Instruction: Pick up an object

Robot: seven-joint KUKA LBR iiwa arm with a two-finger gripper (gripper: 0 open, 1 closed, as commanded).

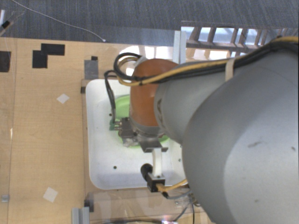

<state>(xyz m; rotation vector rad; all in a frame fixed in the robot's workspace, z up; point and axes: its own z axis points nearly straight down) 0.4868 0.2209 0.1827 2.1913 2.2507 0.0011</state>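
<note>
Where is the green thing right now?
The green thing lies in the white bin, toward its upper middle, mostly hidden beneath the arm's orange band.

The big grey arm (233,125) reached in from the right and hung over a white bin (100,171). Its orange band (147,94) sat above the wrist. Something light green (121,105) lay in the bin, mostly hidden under the arm. Black cables (112,90) looped beside the wrist. The bin sat on a wooden bench (42,139).
</note>
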